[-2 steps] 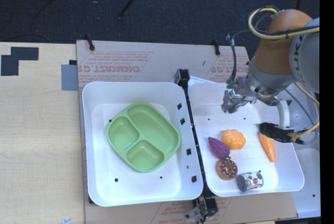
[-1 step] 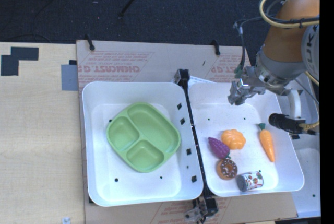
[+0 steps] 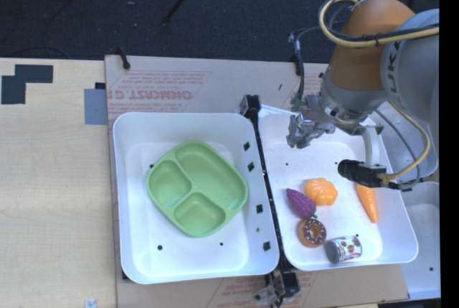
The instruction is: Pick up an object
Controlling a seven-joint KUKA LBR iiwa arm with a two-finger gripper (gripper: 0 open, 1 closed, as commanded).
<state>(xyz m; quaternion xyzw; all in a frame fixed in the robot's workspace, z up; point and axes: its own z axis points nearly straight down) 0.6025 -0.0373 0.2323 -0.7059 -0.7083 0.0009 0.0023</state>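
Observation:
My gripper (image 3: 301,133) hangs over the far left part of the right bin (image 3: 401,245), pointing down, with nothing seen between its fingers. Nearer the front of that bin lie an orange pumpkin-like toy (image 3: 321,191), a purple toy (image 3: 300,202), a brown ringed donut (image 3: 312,232), a small can (image 3: 344,249) on its side, and an orange carrot (image 3: 368,202) at the right. All of these lie apart from the gripper, towards the bin's front.
The left bin (image 3: 136,242) holds a green divided plate (image 3: 197,187). A black divider (image 3: 259,184) runs between the bins. A black part (image 3: 362,173) of the arm's fittings juts over the right bin, next to the carrot.

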